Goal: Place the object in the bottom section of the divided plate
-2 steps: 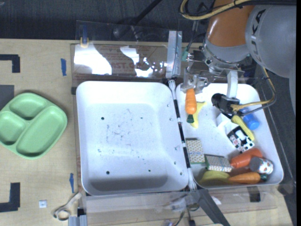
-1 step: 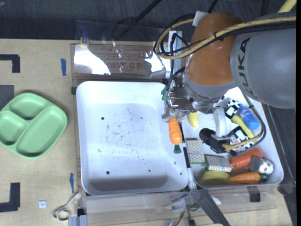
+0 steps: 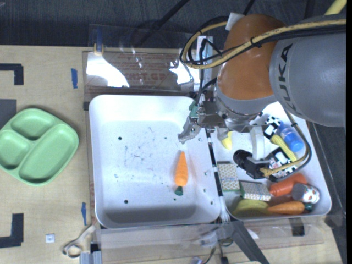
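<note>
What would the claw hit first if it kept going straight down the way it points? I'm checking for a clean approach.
Probably the bare floor of the left bin. The claw hangs near that bin's right wall, and the carrot lies a little nearer the camera, apparently off its line, though depth is hard to judge.

Light wooden bench top (image 3: 49,59) is seen from 7 to 11 o'clock, marked with black corner brackets (image 3: 14,73) and blue tape strips (image 3: 73,77). Dark floor (image 3: 110,4) is seen across 12 o'clock. Strong glare is thrown on a clear plastic sheet (image 3: 132,70) near 11 o'clock.
</note>
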Controlling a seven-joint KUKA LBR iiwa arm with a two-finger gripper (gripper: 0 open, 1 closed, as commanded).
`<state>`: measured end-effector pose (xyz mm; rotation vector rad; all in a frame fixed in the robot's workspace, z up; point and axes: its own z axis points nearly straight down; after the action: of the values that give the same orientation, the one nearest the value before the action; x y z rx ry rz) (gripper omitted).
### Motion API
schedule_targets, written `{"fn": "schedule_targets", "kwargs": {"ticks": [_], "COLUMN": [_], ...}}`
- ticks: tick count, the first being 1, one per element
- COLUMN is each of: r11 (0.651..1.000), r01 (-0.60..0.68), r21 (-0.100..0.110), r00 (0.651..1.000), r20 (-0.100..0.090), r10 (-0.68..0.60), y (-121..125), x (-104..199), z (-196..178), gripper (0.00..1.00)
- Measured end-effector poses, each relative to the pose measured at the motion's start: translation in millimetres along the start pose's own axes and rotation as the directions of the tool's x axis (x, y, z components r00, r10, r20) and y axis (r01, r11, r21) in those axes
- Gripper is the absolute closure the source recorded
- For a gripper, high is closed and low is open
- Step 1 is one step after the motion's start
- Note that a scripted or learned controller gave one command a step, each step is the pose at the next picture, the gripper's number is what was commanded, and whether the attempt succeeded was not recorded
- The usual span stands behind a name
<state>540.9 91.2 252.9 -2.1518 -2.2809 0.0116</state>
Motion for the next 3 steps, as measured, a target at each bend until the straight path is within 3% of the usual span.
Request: {"fn": "schedule_targets", "kwargs": {"ticks": [1,2,3], "r11": [0.972,0.973,0.973], "r01": [0.235,0.232,0.232], "r21": [0.0,0.006,0.006], "r00": [0.972,0.973,0.973], "r20": [0.001,0.001,0.001], "r10": [-0.235,-0.232,-0.232], "y": [-60.1,-59.3,-59.3], "x": [30.6,30.2,30.3], "z": [-16.4,-22.8,-22.8], "gripper": [0.0,1.0,0.0]}}
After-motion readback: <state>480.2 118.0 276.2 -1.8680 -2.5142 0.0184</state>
